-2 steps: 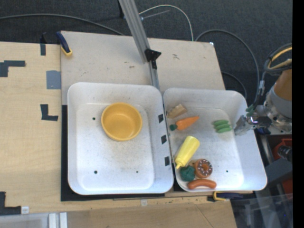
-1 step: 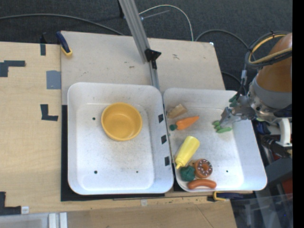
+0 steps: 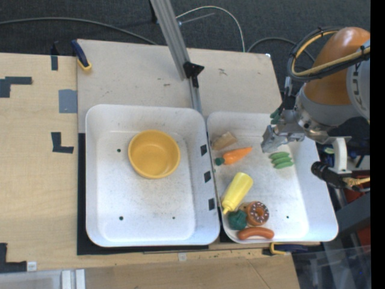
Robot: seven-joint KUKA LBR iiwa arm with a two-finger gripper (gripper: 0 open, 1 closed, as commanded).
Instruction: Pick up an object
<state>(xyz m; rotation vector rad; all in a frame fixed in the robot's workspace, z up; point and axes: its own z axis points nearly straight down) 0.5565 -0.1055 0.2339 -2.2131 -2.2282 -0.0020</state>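
The right bin (image 3: 301, 221) holds several toy foods: a tan bread piece (image 3: 224, 140), an orange carrot (image 3: 236, 155), a green pea pod (image 3: 281, 159), a yellow bottle (image 3: 236, 191), a chocolate donut (image 3: 257, 212), a dark green piece (image 3: 237, 220) and a red sausage (image 3: 255, 233). My gripper (image 3: 275, 142) hangs over the upper middle of this bin, just above and left of the pea pod and to the right of the carrot. Nothing shows between its fingers.
A yellow bowl (image 3: 154, 153) sits in the left bin (image 3: 108, 215). A grey metal pole (image 3: 174, 35) slants down to the ridge between the bins. Cables lie behind the bench. Bare floor of the right bin lies at its lower right.
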